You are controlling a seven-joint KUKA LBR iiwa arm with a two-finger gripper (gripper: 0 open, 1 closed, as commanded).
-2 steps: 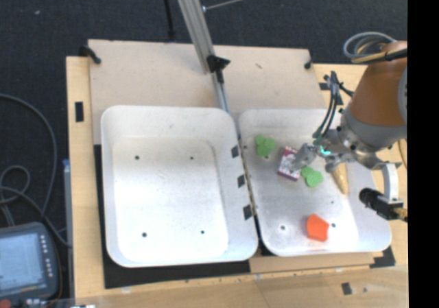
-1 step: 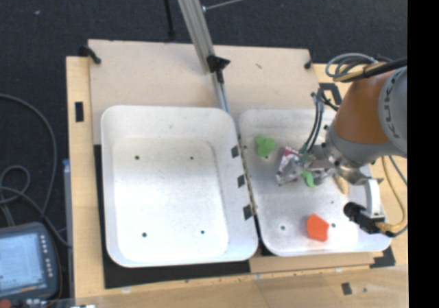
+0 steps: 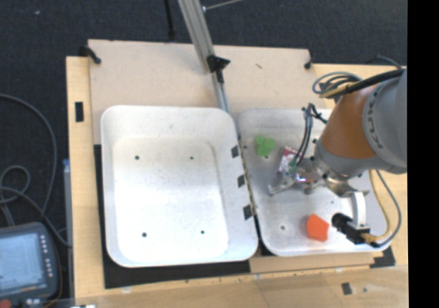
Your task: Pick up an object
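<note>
Reaching in from the right, the grey arm with its orange band hangs over the right shallow white bin, and the claw sits low near the middle of that bin. Honestly can't tell if the claw is spread or pressed together, the metal bits blur into the bin floor and there's a small pinkish and green smudge right by it that I can't make out.

Stuff in that bin: a small green chunky object lies toward the far left part, a bit left and far of the claw, not touching it. An orange blocky object sits near the front edge, to the right and nearer than the claw, clearly apart from it.

The left shallow white bin sits right beside the other, their edges meeting in the middle. Both rest on the pale wooden desk, and a slanted aluminium rail runs up from the far side of the bins.
</note>
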